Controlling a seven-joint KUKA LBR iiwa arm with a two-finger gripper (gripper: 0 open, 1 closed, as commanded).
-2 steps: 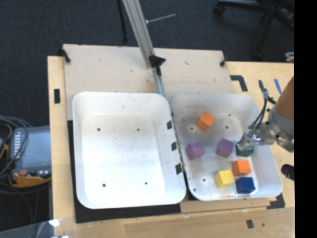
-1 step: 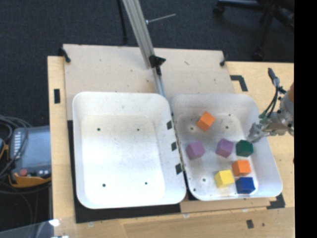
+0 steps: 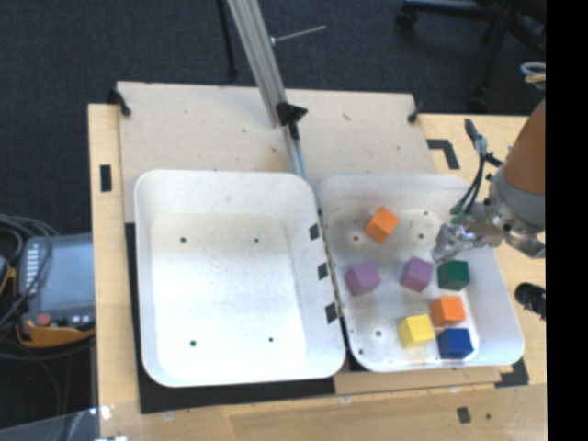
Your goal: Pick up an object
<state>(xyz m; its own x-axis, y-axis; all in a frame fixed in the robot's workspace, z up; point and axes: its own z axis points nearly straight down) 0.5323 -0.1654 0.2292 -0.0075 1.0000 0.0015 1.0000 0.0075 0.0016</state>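
right bin (image 3: 386, 352) holding seven coloured cubes, pincer (image 3: 447, 243) state unclear above green cube (image 3: 454, 274)

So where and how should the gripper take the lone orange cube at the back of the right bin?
Probably from straight above, closing on two opposite flat side faces of the orange cube. It sits tilted but alone on the right bin floor, so fingers have room on every side.

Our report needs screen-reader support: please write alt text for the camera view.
A grey robot arm's claw hangs over the right white bin, just above a green cube. Two purple, two orange, one yellow and one blue cube lie nearby.
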